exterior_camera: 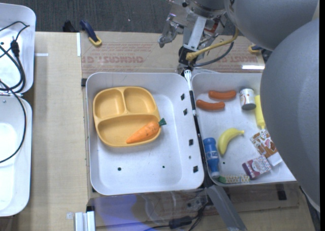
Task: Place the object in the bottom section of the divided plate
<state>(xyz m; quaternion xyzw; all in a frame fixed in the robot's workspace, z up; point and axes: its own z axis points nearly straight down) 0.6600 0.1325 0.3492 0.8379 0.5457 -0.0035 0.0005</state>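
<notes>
A yellow divided plate (112, 104) lies in the left bin (137, 174). An orange carrot (144, 132) with a green tip rests in the plate's bottom section, its tip poking over the plate's right rim. My gripper (172, 34) hangs above the bench behind the bins, near their shared back corner, well away from the carrot. Nothing shows between its fingers.
The right bin (238, 161) holds two sausages (222, 94), a small can (247, 98), a banana (229, 137), a blue bottle (210, 156) and snack packets (263, 155). The grey arm covers the bin's right side. A blue clamp (89, 32) sits on the cardboard behind.
</notes>
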